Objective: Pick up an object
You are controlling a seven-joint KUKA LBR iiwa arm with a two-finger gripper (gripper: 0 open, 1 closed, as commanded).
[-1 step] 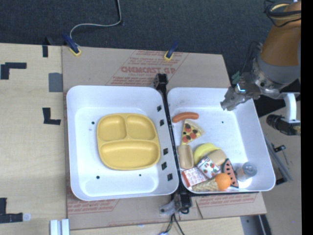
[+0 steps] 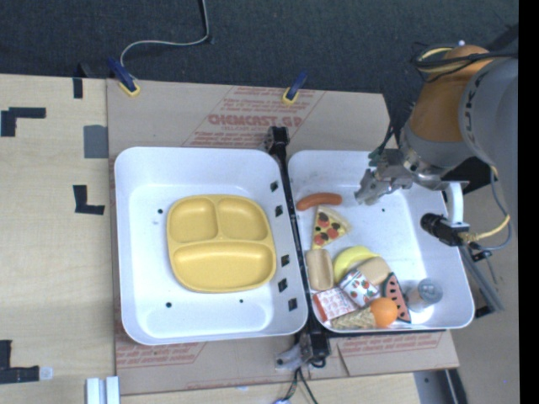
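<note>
The end effector [image 2: 368,194] hangs over the right bin [image 2: 438,263], and I cannot tell if it is wide or narrow. The hot dog [image 2: 318,199] lies just left of it, with more toy food [image 2: 358,280] nearby.

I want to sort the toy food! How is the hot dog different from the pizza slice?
The long thin orange-red toy hot dog is one plain colour and lies sideways; the triangular toy pizza slice is wider, yellow with red and dark spots. The hot dog is nearer the bin's far edge. Both lie in the right white bin.
</note>
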